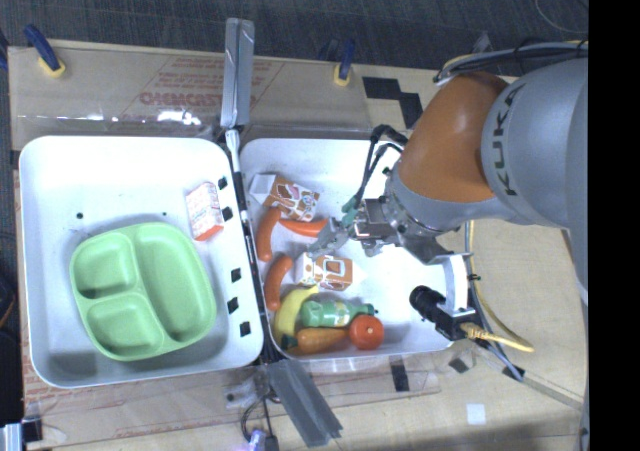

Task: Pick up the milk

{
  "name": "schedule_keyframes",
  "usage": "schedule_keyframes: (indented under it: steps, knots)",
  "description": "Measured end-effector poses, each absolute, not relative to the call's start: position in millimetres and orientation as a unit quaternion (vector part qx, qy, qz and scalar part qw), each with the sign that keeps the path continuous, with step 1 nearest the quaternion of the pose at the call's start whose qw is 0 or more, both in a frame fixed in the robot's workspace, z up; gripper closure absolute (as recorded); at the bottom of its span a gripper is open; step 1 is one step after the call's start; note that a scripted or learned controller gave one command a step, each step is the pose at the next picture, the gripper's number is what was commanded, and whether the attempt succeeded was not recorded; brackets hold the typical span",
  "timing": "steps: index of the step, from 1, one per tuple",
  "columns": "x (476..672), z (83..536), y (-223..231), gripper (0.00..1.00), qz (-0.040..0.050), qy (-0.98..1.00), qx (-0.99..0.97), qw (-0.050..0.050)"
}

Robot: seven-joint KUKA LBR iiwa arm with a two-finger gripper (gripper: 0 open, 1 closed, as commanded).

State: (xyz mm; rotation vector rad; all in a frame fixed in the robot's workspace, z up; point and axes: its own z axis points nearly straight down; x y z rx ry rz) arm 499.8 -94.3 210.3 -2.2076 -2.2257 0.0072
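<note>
Three small cartons lie in the bins. One milk carton (pixel 328 271) sits in the right bin (pixel 400 339) just below and left of the gripper (pixel 342 230), near its tips but not between them. Whether the gripper is open or closed cannot be told. The grey arm (pixel 480 154) reaches in from the right, wrist angled down-left over the sausages (pixel 268 231).

Three cartons (pixel 203 209), two sausages (pixel 266 233), one tray (pixel 143 288), two bins (pixel 60 164).
</note>
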Motion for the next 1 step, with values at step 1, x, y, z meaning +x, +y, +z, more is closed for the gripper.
schedule_keyframes:
  steps: [1]
  knots:
    - [513.6, 115.3, -105.5, 0.0, -0.0036, -0.754, -0.656, -0.006]
